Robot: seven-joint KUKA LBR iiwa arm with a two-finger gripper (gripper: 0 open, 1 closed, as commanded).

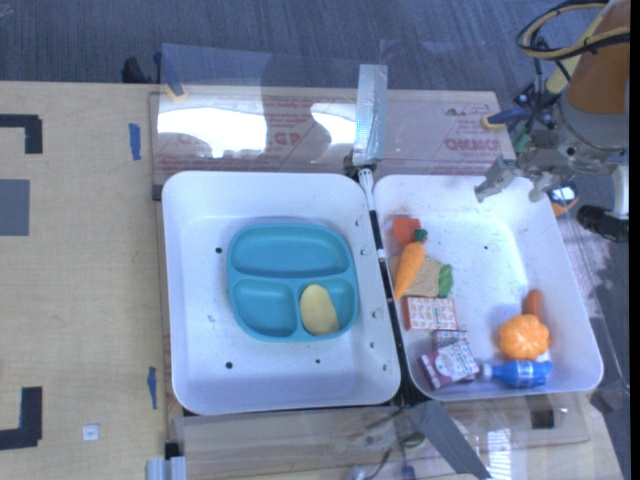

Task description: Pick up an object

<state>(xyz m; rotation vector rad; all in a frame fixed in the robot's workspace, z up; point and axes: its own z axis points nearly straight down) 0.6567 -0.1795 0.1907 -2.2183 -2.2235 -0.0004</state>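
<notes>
Camera view: your gripper [520,180] (fingers spread, holding nothing) hangs over the right bin's [480,230] far edge; the carrot [409,267] lies down-left, long axis near-vertical.

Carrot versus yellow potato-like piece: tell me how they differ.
The carrot is orange, long and tapered, with a green top; the yellow piece is a plain rounded oval. The carrot lies loose in the right bin among other items; the yellow piece sits alone in a compartment of the blue tray in the left bin. Both look like toy food.
</notes>
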